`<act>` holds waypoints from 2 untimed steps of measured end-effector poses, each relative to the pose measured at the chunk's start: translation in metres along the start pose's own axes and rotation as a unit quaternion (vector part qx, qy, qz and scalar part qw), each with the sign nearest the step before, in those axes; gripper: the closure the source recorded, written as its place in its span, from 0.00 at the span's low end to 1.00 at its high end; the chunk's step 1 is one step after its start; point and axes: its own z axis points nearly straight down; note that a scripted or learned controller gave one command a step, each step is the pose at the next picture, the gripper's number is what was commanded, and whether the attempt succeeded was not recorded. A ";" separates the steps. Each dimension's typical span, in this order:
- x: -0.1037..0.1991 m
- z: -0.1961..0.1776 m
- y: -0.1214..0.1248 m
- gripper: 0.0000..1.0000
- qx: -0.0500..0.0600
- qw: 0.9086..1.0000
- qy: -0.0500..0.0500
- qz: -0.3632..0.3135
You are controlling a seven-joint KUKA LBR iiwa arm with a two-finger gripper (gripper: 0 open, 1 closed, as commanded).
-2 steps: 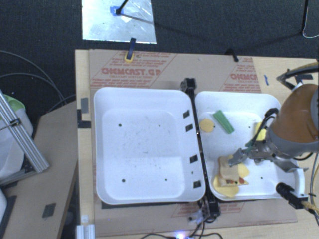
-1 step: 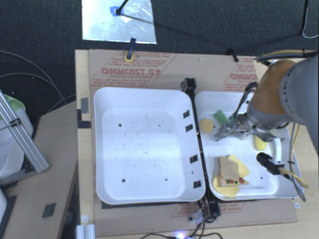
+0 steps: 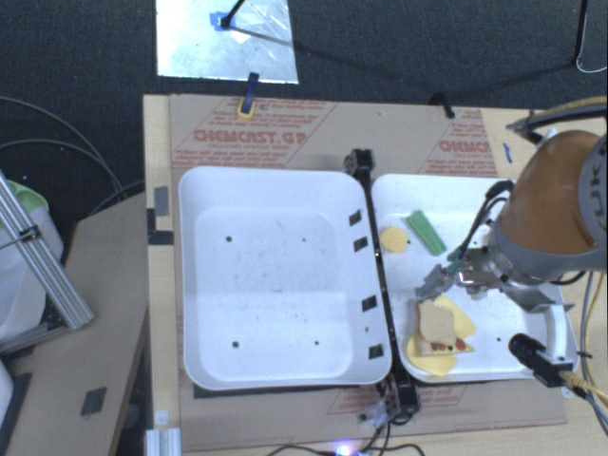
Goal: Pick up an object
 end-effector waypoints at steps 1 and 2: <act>0.084 -0.105 0.006 0.00 -0.007 1.000 0.000 -0.004; 0.111 -0.168 0.005 0.00 -0.004 1.000 -0.001 -0.001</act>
